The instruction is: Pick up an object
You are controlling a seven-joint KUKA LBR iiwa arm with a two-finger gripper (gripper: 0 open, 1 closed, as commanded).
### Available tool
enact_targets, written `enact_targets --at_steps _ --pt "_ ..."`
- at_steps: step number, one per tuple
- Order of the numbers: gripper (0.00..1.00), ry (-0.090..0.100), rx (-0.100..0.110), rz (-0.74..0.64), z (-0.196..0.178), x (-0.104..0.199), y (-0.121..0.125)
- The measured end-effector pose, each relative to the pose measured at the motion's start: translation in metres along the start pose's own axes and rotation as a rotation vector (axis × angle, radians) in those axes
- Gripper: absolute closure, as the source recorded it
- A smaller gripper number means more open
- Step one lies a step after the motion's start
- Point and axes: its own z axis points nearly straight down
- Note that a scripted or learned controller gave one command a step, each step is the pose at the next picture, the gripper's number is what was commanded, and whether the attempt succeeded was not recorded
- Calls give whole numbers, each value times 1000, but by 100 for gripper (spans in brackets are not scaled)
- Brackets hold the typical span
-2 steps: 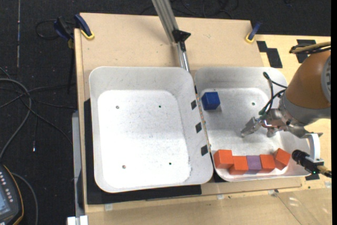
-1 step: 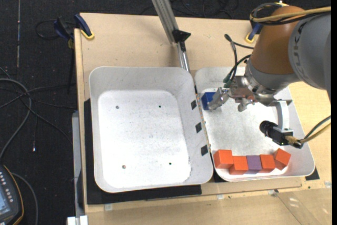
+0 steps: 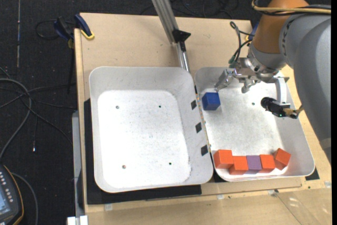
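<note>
Camera view: blue cube [image 3: 210, 100] below jaws

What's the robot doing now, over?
Gripper over right bin, nothing seen in it. Blue cube just beside it, untouched. Orange and purple blocks along near wall, out of the way.

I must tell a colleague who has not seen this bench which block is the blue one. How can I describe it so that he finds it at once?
Look at the right white bin, the one under the grey arm. The blue cube sits alone near its upper left corner, close to the wall shared with the other bin. All other blocks are orange or purple and lie in a row along the near edge.
</note>
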Motion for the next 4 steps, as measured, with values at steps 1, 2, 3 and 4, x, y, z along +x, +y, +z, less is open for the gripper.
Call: enact_targets --at_steps 1,2,3,4 --pt "0 0 5 9 32 -98 -43" --pt "0 5 -8 -10 -72 36 -7" --pt "0 6 4 -8 -68 99 -42" --pt "0 -1 3 8 -18 9 -23"
